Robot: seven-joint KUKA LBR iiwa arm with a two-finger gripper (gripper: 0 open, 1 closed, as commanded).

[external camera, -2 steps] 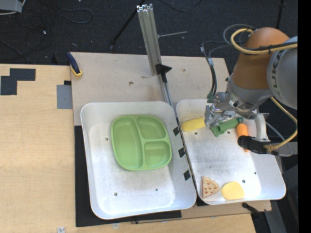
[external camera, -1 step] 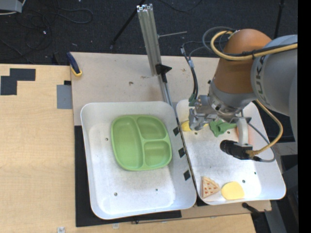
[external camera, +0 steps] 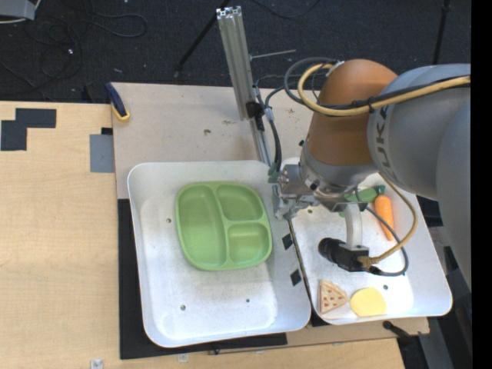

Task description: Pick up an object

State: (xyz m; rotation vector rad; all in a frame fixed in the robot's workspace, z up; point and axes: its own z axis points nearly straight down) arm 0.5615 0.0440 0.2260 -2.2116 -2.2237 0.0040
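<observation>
Green three-compartment plate (external camera: 223,225), left bin (external camera: 154,283); triangular pizza wedge (external camera: 331,296), right bin (external camera: 419,283)

We see the carrot (external camera: 384,212) only in part (its green top runs under the arm (external camera: 350,129)), and the arm covers much of the right bin (external camera: 419,287).

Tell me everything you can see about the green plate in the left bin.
The green plate is a light green tray with rounded corners, seemingly matte plastic. Ridges split it into three compartments, one long on the view's left, two smaller on the right; nothing lies in them. It lies flat, right side up, slightly turned, on the floor of the left bin, toward its upper right. Nothing else visibly touches it.
</observation>
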